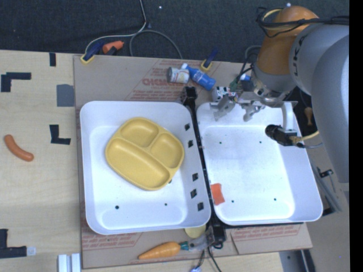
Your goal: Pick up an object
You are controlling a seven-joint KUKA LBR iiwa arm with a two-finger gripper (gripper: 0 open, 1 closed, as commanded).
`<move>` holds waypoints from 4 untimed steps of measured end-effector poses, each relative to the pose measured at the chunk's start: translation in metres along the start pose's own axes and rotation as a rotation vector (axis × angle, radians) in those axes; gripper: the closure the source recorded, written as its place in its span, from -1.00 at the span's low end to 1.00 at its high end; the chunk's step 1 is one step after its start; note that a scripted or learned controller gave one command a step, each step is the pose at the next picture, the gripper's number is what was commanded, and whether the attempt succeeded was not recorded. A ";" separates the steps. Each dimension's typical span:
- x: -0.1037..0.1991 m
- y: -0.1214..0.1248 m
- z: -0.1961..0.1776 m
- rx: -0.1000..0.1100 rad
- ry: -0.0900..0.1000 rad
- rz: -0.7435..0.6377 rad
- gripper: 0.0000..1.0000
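Two white bins sit side by side on the bench. The left bin [91, 152] holds one yellow divided plate [145, 152], lying flat near its centre. The right bin [295, 197] holds one small orange block [217, 194] at its lower left edge. The claw [237, 111] hangs over the right bin's upper rim, its two fingers spread apart with nothing between them. Outside the bins lie one toy carrot [160, 250] at bottom centre, one sausage [19, 148] at far left, and a blue-and-white bottle [191, 75] at upper centre.
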State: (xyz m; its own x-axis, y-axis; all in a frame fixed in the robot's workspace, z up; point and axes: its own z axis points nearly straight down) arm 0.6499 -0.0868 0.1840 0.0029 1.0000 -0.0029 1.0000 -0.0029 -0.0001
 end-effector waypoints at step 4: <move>0.077 -0.022 -0.008 -0.007 0.006 -0.011 -1.00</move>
State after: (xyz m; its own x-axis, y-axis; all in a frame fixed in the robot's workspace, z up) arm 0.6281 -0.0102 0.1917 -0.0084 1.0000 0.0028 0.9999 0.0084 0.0073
